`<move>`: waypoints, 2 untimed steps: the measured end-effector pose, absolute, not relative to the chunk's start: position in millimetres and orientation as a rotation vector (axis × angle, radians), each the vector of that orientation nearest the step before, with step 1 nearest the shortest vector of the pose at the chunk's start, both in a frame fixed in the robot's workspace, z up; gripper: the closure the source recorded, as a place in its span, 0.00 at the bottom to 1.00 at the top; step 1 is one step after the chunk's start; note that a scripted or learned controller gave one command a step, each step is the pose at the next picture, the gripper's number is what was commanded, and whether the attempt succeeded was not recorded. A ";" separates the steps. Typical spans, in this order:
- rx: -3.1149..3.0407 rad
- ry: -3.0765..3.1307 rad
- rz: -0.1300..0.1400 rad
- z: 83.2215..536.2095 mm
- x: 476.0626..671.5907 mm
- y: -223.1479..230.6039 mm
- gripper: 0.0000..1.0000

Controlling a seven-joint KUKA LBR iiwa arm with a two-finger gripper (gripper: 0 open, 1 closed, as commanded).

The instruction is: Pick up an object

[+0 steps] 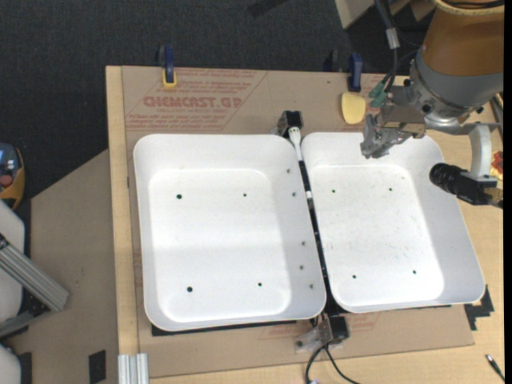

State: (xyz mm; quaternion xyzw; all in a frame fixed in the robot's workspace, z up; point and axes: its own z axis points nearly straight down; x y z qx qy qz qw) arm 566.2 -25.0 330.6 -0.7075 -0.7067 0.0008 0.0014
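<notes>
You've got open floor across the left shallow white plastic bin (216, 238) and most of the right white bin (392, 238). Watch the raised black seam (310, 214) between them, the grey arm's gripper (376, 144) over the right bin's far rim, and the black cylinder (456, 181) jutting in at its right edge.

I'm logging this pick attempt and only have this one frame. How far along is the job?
Done: the arm has brought the gripper over the far rim of the right bin. In hand: nothing visible between its fingers. Left: the pick itself. The nearest candidate is a small yellow object lying on the board beyond the bins, just left of the gripper. The left bin shows bare white floor with dark dots.
</notes>
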 end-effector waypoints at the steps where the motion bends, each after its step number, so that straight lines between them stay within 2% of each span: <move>1: -2.209 -2.223 0.007 230.5 596.0 39.2 1.00; 2: -2.235 -2.228 -0.016 357.3 621.0 -5.5 1.00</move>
